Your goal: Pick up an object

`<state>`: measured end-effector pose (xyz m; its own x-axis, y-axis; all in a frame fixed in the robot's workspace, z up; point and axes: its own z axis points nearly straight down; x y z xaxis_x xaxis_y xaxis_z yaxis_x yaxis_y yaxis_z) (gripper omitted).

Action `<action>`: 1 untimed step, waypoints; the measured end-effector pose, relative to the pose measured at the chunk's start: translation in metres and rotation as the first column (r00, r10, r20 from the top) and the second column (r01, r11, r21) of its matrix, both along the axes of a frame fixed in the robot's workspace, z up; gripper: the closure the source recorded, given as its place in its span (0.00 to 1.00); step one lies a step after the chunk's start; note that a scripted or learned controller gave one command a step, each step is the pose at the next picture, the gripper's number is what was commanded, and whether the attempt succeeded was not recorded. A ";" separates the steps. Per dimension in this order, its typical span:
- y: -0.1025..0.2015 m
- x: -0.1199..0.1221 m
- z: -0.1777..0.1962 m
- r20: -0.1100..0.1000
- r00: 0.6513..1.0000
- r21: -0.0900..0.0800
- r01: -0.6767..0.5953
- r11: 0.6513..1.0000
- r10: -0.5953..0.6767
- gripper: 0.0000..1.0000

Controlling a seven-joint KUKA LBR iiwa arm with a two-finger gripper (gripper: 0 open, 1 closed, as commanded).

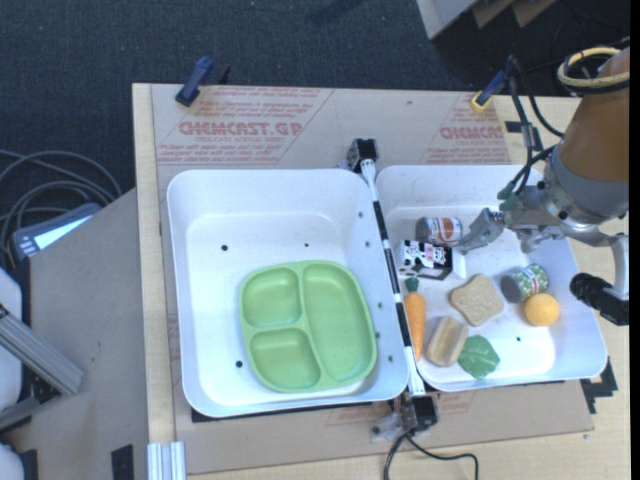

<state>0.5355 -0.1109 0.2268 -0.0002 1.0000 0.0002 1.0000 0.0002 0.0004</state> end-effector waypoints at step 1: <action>-0.066 0.027 -0.061 -0.001 1.000 -0.001 0.002 1.000 -0.002 0.00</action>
